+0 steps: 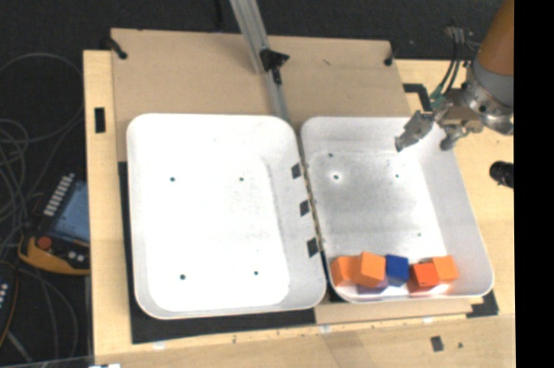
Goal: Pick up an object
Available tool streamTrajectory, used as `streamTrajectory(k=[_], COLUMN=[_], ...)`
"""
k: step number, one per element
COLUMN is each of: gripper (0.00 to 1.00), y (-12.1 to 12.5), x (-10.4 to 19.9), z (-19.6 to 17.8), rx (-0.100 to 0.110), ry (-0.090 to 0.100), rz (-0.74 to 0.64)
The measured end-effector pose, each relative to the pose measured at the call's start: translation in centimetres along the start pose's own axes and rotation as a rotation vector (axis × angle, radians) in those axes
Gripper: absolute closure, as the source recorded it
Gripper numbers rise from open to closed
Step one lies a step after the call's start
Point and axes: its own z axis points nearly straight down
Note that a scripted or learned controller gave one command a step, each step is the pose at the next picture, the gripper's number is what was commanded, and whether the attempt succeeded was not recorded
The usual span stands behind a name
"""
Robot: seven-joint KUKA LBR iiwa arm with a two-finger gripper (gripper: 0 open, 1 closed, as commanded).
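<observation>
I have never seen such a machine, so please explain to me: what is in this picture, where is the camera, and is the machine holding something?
The camera is fixed above a bench and looks down at a slant. Two shallow white trays lie side by side: the left bin and the right bin. At the near end of the right bin lie small blocks: orange blocks and a blue block. From the right comes a robot arm, grey and orange, ending in a two-finger gripper at the far right corner of the right bin. The gripper is open and holds nothing; the blocks lie far from it.
</observation>
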Motion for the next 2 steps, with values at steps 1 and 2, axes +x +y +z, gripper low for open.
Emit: streamTrajectory(k=[1,2], gripper=[0.0,0.0], y=[-7.0,-8.2], x=[1.0,5.4], z=[1.3,10.2], rx=[0.004,0.007], ry=[0.002,0.005], rz=[0.007,0.002])
